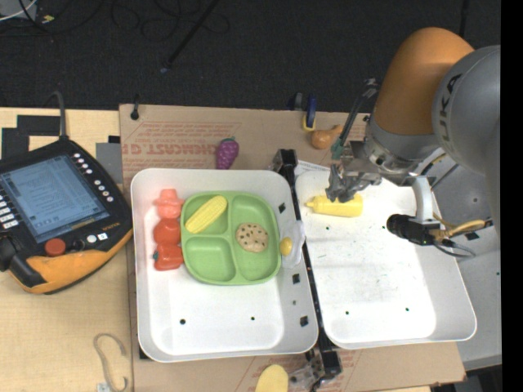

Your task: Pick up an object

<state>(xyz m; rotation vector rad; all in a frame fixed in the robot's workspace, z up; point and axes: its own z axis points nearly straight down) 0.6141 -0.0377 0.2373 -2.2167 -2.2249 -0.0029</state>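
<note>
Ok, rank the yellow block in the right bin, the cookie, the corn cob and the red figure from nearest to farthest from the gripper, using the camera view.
From the gripper:
1. Yellow block, right bin, just below the gripper.
2. Cookie, right compartment of the green tray, left bin.
3. Corn cob, tray's upper left compartment.
4. Red figure, left of the tray.

Both bins, the left bin [155,317] and the right bin [409,309], look like smooth white plastic with a slight sheen, and the green tray [214,265] in the left one is glossy plastic too. The board [180,137] under them is matt brown cardboard, on a pale wood-look bench [49,333]. The arm [425,80] has a smooth orange band and satin grey shell, and the far backdrop [245,39] looks like dark rough cloth.
</note>
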